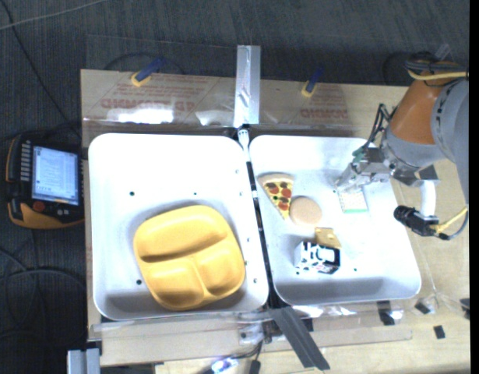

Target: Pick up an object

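Pretty clearly a robotics lab, not anyone's home or kitchen. You've got a grey industrial arm (pixel 449 123) with an orange band reaching in over a bench (pixel 99 84) covered in brown board, with two shallow white bins (pixel 107 162) set side by side and a metal divider strip (pixel 248 84) between them. A teach pendant (pixel 46 180) with a lit screen sits on dark carpet (pixel 36 302) to the side, and cables (pixel 36 22) trail loose across the floor. The stuff in the bins is toy food, like a plastic pizza slice (pixel 276 191) and a yellow compartment tray (pixel 189 254).
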